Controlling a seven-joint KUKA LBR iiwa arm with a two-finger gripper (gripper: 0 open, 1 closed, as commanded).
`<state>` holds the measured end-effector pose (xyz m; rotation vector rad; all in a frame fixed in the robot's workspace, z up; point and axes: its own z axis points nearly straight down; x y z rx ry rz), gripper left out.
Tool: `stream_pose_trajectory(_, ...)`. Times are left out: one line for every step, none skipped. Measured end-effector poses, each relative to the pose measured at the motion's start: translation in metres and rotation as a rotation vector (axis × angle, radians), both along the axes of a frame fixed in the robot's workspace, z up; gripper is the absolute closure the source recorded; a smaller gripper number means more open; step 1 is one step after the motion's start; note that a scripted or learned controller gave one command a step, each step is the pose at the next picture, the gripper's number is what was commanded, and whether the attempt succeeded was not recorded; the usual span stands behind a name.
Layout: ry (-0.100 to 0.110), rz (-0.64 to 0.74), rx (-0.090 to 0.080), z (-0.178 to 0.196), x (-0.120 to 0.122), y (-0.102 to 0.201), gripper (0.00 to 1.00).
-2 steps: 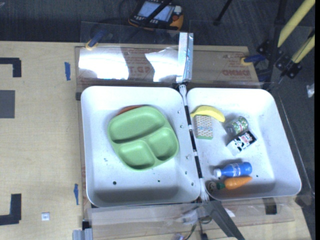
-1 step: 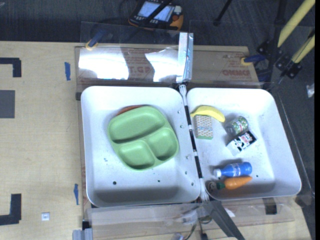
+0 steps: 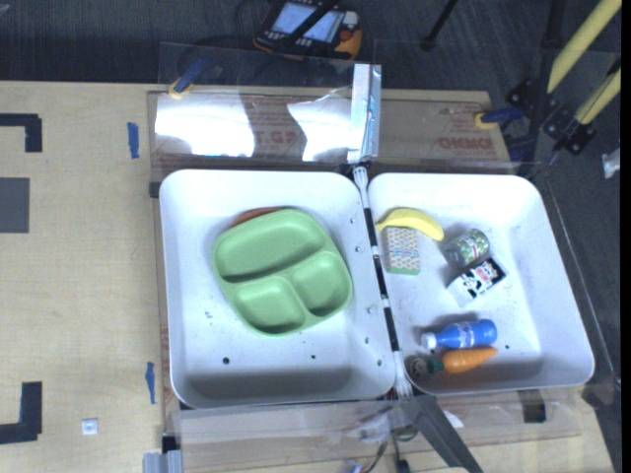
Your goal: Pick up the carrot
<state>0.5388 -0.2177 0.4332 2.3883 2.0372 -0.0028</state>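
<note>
**A:** What sits closest to the camera?

**B:** The front wall of the right bin (image 3: 567, 358). Right against it lies the carrot (image 3: 469, 360), on its side, orange, its darker green end (image 3: 422, 367) pointing at the divider between the two bins.

**A:** Anything touching it?

**B:** A blue bottle (image 3: 460, 336) with a white cap lies just behind it, roughly parallel, so close the two seem to touch along their length.

**A:** And the pincer? Is it apart, together, or clamped on something?

**B:** I can't tell; nothing here lets me judge that. The carrot lies on the bin floor with nothing gripping it.

**A:** Go further back.

**B:** Past the bottle, towards the middle of the right bin, there's a small black-and-white carton (image 3: 477, 279), tilted. Just behind that, a shiny crumpled can (image 3: 468, 245), touching or nearly touching the carton. To their left is a small patterned packet (image 3: 401, 249) lying flat, and a banana (image 3: 412, 223) curves over the packet's far edge.

**A:** The left bin?

**B:** The left bin (image 3: 187, 294) holds a green divided plate (image 3: 283, 269) with three compartments, set at a slant. Something reddish-orange peeks from under the plate's far rim; I can't make out what it is.

**A:** Beyond the bins?

**B:** A clear plastic panel (image 3: 256, 126) catching glare, then a handheld device with a lit screen (image 3: 308, 26) on the dark floor. The wooden bench (image 3: 79, 264) spreads to the left.
</note>
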Motion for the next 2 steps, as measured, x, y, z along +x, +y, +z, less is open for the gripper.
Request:
stream_pose_trajectory(0.0, 0.0, -0.003, 0.0086, 0.0027, 0.0, 1.0)
stream_pose_trajectory(0.001, 0.0, -0.003, 0.0084, 0.0028, 0.0001, 0.0)
